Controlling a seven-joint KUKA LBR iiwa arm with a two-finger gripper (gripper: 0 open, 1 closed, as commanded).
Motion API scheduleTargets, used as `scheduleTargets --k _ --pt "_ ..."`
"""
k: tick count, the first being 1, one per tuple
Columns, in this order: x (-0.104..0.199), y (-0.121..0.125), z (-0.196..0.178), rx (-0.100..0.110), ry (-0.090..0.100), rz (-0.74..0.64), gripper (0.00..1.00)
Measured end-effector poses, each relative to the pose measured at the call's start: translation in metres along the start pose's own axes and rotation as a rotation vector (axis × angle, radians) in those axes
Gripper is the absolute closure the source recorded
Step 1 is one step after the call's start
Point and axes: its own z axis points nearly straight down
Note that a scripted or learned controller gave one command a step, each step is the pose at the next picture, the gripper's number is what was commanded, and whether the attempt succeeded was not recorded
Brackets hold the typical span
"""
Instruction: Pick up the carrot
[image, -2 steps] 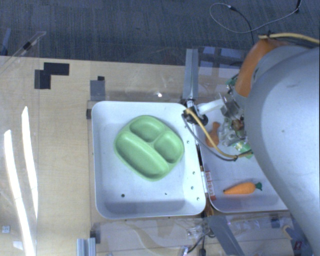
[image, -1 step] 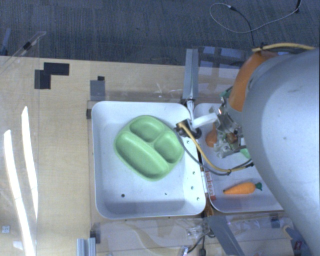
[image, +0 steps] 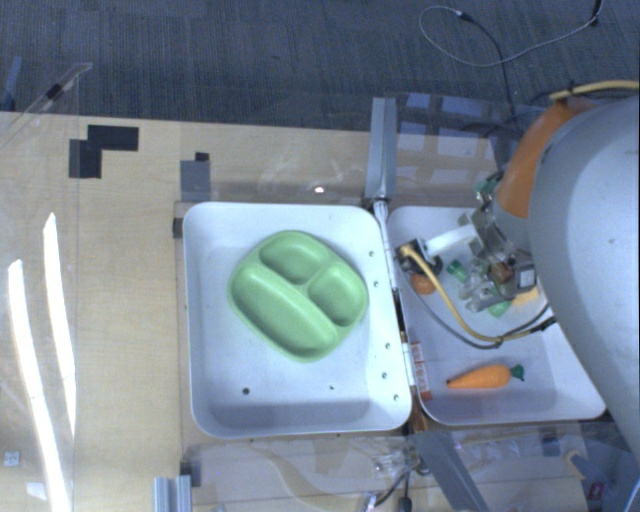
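Two white bins (image: 215, 330), one green divided plate (image: 297, 293) — one carrot (image: 480, 377)

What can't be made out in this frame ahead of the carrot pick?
- Camera view: the right side of the right bin is covered by the grey arm.
- Camera view: the bin floor beneath the end effector is hidden by it; small orange and green bits beside it are too small to identify.
- The carrot lies unobstructed.

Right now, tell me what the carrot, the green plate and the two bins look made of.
Carrot: probably a moulded plastic toy; uniform orange, smooth, stubby green top.
Green plate: likely plastic or melamine; even colour, soft sheen, rounded moulded compartments.
Plate's bin and carrot's bin: seemingly white plastic, satin; rounded corners, faint highlights.
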Motion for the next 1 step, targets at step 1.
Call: scheduleTargets --k 1 --pt "0.0016 -0.0009 -0.0090 0.000 -0.001 -0.008 1.00"
